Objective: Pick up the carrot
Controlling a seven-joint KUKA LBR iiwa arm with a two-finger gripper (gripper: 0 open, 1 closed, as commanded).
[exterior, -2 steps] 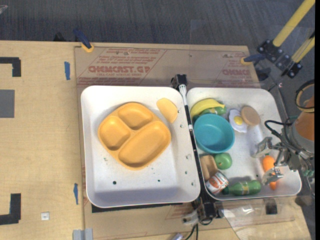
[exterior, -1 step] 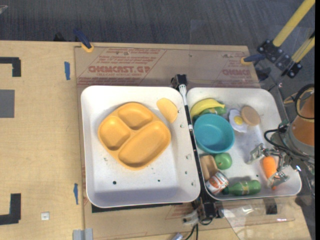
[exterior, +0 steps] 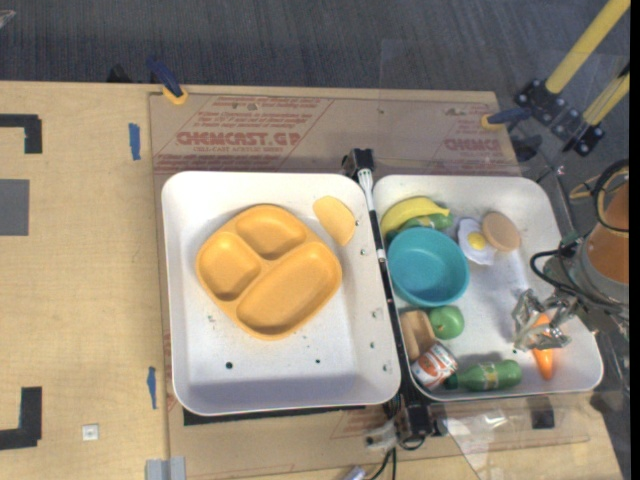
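The carrot (exterior: 543, 359) is small and orange, lying near the right wall of the right-hand bin (exterior: 583, 373). Its upper part is hidden by metal fingers; the lower tip points down toward the bin's front edge.

Two white bins (exterior: 190, 298), one orange divided plate (exterior: 268, 268), one teal bowl (exterior: 427, 266), one banana (exterior: 412, 211), one carrot (exterior: 543, 358)

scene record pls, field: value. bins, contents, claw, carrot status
left bin: orange divided plate, yellow chip-like piece
right bin: banana, blue bowl, fried egg toy, tan round piece, green apple, can, green bottle, carrot
claw: low in right bin, right side, directly over carrot
carrot status: in bin's lower right corner; grasp cannot be confirmed
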